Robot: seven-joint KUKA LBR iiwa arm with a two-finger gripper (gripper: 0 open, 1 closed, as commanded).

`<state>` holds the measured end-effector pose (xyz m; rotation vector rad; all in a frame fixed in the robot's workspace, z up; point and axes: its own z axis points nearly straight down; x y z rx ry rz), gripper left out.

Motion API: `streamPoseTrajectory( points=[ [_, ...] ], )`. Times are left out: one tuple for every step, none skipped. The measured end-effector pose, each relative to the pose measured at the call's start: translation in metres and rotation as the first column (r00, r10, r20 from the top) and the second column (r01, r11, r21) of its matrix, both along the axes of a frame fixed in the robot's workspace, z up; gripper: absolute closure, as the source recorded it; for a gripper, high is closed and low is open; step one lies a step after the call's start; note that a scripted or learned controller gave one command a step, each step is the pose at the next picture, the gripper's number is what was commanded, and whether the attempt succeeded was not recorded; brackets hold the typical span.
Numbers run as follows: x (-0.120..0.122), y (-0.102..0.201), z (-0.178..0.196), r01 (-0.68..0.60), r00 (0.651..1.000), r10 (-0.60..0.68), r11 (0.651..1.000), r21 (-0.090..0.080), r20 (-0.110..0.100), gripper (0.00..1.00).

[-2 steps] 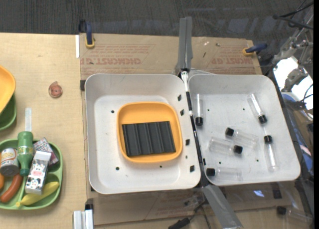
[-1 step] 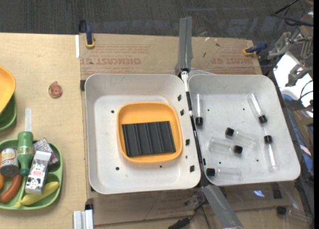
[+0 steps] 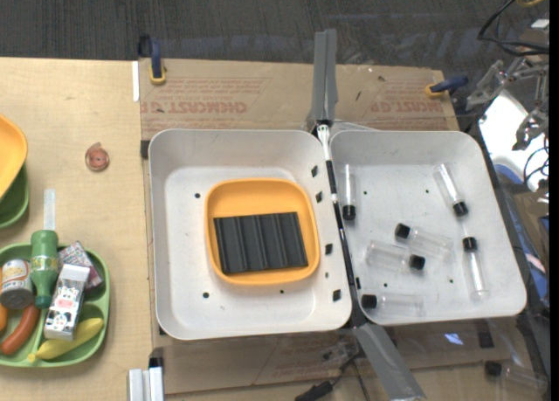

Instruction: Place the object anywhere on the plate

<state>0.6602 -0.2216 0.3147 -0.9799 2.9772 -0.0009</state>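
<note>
**As seen from above: vials in the right bin, plate in the left**

As far as the pincer goes, cannot tell how wide open or whether hold of anything

Lying loose across the floor of the right bin (image 3: 393, 168): several clear vials with black caps. One vial (image 3: 348, 188) upright along the left wall, cap toward the near side. Another (image 3: 449, 185) slanted near the far right corner. A third (image 3: 474, 270) along the right wall, cap at its far end. Two more lying flat, one (image 3: 389, 257) mid-floor and one (image 3: 397, 305) close to the near rim. Just beyond the mid-floor one, a small black-capped piece (image 3: 402, 231); too small to tell whether cap alone or short vial. All well apart from the plate.

Sitting in the middle of the left bin (image 3: 175, 242): an orange plate (image 3: 260, 192), bearing a dark ribbed block (image 3: 262, 244).

Under both bins, a sheet of printed cardboard (image 3: 227, 98), clamped at its far corners.

Farther left on the wooden bench: a green tray (image 3: 92, 338) of toy food with a green bottle (image 3: 43, 264) among it, and a small pink disc (image 3: 97, 157)
</note>
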Motion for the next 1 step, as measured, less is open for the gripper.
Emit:
streamPoseTrajectory(
  points=[
    [0.0000,0.0002,0.0303,-0.340,0.940,0.340,0.940,-0.001,-0.001,0.00]
  ],
)
